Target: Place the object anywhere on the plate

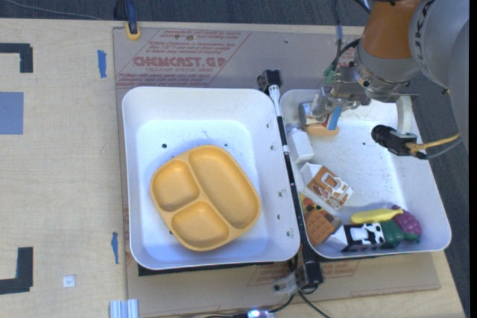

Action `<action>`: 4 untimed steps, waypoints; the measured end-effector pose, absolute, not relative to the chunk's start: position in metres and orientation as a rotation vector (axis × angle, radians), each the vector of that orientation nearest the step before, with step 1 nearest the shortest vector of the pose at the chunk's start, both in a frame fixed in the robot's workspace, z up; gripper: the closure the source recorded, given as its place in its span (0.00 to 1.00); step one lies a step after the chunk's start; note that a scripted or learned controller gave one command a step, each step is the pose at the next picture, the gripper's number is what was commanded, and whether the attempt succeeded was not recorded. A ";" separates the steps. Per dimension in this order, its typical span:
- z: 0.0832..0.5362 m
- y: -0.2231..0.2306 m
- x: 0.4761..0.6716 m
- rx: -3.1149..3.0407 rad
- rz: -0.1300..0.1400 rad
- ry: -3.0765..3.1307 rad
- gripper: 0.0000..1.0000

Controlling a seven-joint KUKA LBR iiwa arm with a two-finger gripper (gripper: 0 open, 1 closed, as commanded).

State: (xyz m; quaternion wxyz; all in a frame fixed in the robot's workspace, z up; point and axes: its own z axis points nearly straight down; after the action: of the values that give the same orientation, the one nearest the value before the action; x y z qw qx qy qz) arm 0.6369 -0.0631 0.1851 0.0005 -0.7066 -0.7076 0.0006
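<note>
The arm, grey with its orange band (393, 15), reaches in from the right and hangs over the far left corner of the right bin (417, 160), and the hand (328, 112) is down low there, right at a small tan and blue object (325, 127) lying on the bin floor. The hand's tips sit on top of that object, touching or just above it, but whether they are spread or clenched around it I cannot tell from this angle. Over in the left bin (141, 160), the yellow three-compartment plate (205, 197) rests on the floor toward the near side, tilted at a diagonal. Back in the right bin, toys crowd the near edge: a waffle-like piece (320, 226) by the near left corner, an orange and white packet (329, 188) just beyond it, a yellow banana (376, 215), a purple bunch of grapes (408, 223) and a black and white piece (363, 236). A white block (300, 144) lies along the bin's left wall. The counter (59, 160) is pale wood with blue tape marks.
</note>
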 end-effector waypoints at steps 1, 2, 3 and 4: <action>0.240 -0.016 0.584 -2.219 0.001 -2.221 1.00; 0.440 -0.024 0.532 -2.223 -0.003 -2.224 1.00; 0.500 -0.018 0.510 -2.223 -0.003 -2.224 1.00; 0.535 0.000 0.501 -2.222 -0.003 -2.224 1.00</action>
State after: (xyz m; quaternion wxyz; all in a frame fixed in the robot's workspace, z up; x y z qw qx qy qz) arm 0.5008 0.0001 0.5353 -0.0013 -0.7068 -0.7074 -0.0009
